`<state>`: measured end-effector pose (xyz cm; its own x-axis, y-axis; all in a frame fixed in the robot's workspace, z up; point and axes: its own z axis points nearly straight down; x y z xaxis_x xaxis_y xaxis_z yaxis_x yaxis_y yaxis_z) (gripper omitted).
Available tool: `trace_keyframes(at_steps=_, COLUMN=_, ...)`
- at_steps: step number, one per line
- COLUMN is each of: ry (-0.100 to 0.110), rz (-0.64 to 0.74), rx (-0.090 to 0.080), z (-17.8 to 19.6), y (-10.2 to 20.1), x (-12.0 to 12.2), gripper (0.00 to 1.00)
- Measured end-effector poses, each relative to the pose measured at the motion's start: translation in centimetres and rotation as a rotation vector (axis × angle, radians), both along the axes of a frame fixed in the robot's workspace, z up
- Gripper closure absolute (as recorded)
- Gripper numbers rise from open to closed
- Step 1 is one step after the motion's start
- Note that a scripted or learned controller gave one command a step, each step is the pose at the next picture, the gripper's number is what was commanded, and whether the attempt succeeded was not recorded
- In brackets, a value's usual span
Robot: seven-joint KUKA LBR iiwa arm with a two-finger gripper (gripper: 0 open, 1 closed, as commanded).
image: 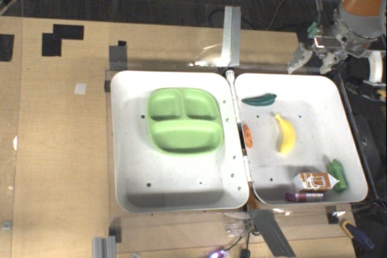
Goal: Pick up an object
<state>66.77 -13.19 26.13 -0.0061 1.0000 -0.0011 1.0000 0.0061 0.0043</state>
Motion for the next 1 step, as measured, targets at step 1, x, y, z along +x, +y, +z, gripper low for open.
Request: trace_keyframes(at_steps=1, ry=-0.021, rz=0.072, rx=-0.002, z=-15.04, y=-0.76, x=0.83, gripper=0.0)
